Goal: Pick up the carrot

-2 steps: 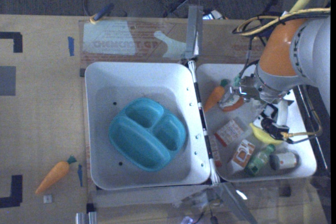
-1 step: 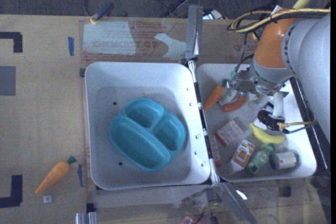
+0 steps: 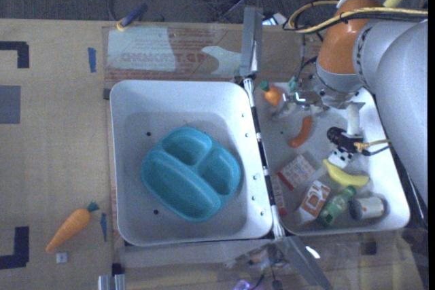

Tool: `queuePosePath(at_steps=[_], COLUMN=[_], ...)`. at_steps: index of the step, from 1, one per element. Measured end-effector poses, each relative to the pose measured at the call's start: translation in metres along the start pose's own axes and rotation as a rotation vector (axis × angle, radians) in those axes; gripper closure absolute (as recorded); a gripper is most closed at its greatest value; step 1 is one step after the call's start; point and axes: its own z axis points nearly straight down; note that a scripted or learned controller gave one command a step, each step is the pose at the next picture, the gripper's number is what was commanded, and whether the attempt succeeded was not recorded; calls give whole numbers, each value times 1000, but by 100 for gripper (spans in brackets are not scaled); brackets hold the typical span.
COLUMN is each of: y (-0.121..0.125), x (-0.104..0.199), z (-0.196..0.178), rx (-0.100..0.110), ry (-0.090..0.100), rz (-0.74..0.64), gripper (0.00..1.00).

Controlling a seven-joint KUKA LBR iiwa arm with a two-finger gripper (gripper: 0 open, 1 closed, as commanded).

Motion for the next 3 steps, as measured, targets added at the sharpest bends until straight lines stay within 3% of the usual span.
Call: queuePosePath(at_steps=[1,2,3], y=[2,4,-19], x=[-31,-88,-2], z=[-43,-211,-78], rx=[0,-5,-2], ry=[3,3,4], rz=[127,144,-77], gripper=[0,0,0])
